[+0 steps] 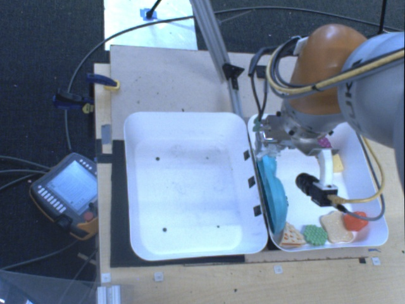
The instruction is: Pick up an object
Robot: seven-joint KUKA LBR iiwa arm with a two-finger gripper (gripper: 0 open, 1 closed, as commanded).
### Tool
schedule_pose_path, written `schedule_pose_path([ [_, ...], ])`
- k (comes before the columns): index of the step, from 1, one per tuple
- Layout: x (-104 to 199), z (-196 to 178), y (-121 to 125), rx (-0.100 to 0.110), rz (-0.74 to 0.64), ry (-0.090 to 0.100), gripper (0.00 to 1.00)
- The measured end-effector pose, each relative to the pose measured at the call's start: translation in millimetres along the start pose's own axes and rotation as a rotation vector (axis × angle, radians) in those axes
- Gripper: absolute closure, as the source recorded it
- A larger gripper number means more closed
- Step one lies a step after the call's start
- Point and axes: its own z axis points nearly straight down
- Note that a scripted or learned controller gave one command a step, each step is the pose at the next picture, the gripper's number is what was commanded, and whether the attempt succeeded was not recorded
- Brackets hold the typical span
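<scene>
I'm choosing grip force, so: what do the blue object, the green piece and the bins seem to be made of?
Blue object: probably smooth plastic or rubber, with a slight sheen; the material is uncertain. Green piece: looks soft or foamy, with a matte, bumpy surface. Right bin and left bin: apparently thin moulded white plastic, with rounded corners and a faint gloss.

In the right bin (377,230) you see the objects gathered toward its near end. A long blue piece (274,192) lies along the left wall, running from far to near. At its near tip you find a triangular orange-tan wedge (292,235), then a round green knobbly piece (314,234) just to its right. A tan toast-shaped slice (335,227) comes next, touching a red-orange piece (355,220) at the right. A small yellow piece (338,163) sits farther back.
</scene>
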Motion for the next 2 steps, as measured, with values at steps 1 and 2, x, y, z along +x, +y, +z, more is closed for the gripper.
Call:
schedule_pose_path([
  [1,52.6,13.9,-26.5,0.005,-0.001,0.004,1.0],
  [2,49.4,13.4,-25.4,0.003,0.005,0.002,0.0],
])
